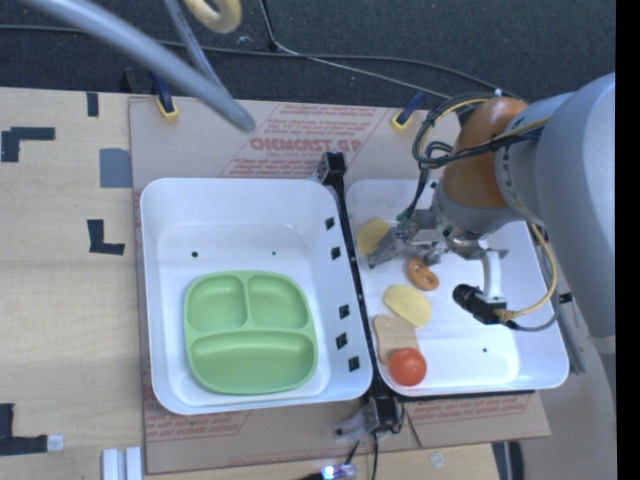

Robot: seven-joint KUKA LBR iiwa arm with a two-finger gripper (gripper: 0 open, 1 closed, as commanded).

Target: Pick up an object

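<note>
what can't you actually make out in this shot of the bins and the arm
- Gripper, camera view: small and dark, so whether it grips anything cannot be judged.
- Right bin: its far right part is covered by the arm.
- Pale yellow piece: partly covered by the gripper.
- Tan piece: the red tomato overlaps its near end; too small to identify.

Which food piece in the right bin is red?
The round red tomato-like piece, nearest the right bin's front edge. The others are yellow, tan or orange.
</note>
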